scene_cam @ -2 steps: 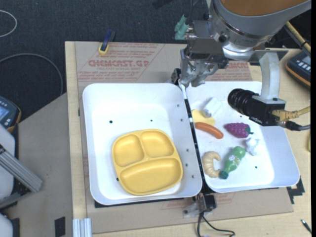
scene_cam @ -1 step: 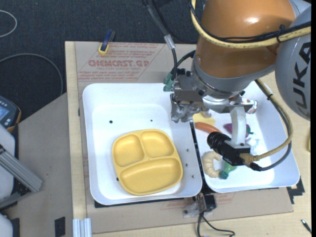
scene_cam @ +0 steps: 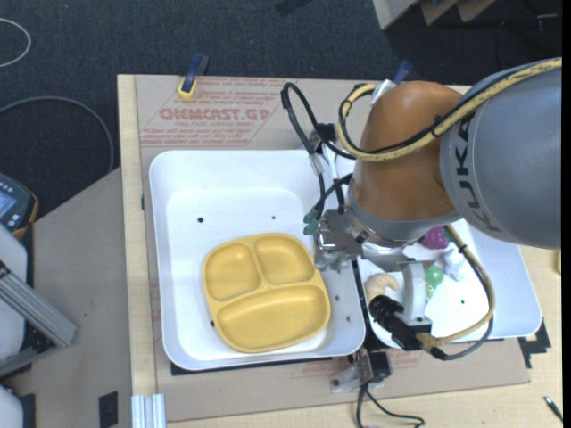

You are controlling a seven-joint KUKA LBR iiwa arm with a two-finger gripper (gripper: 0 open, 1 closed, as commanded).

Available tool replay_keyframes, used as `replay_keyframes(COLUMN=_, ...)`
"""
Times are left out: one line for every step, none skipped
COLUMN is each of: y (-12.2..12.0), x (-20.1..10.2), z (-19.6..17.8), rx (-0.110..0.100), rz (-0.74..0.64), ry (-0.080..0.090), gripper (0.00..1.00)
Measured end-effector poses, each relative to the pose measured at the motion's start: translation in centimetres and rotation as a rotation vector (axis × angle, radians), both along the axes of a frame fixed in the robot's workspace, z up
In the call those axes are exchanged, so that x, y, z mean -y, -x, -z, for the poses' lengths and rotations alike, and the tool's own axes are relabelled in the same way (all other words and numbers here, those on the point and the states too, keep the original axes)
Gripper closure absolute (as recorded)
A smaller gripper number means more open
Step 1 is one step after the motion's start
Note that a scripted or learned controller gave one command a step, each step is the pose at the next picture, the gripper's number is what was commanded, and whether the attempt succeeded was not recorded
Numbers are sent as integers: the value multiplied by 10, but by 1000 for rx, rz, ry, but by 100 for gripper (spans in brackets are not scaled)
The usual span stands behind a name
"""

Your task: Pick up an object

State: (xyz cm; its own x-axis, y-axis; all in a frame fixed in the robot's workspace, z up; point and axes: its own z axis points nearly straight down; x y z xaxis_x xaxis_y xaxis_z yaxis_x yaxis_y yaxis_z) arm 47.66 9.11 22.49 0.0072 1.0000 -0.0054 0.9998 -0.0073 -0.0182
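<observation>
Plate first: the yellow divided plate lies flat in the left bin, toward its near right corner. Its long axis runs across the bin, tilted a little, with the big compartment on the near side. It's the largest candidate we can see.

Over in the right bin we pick out smaller things: a pale tan lump by the dividing wall, a green piece beside it, and a purple one just behind that. All are half hidden, so we can't say what they are.

On to the arm: its orange band and wrist hang right over the seam between the two bins, reaching in from the right. The jaws sit somewhere under that wrist, and we cannot tell whether they are released or clenched.

Here's what we think it turns on: the plate's right rim lies just left of the wrist, and the tan lump just on its near side. We judge the small pieces closer to straight below, while the plate would call for a shift left and a bite on its thin rim. Both bins rest on the table.
</observation>
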Motion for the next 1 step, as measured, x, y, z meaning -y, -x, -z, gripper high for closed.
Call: replay_keyframes(y=-67, x=-143, z=-115, rx=35, rz=-22, ry=-16, gripper=100)
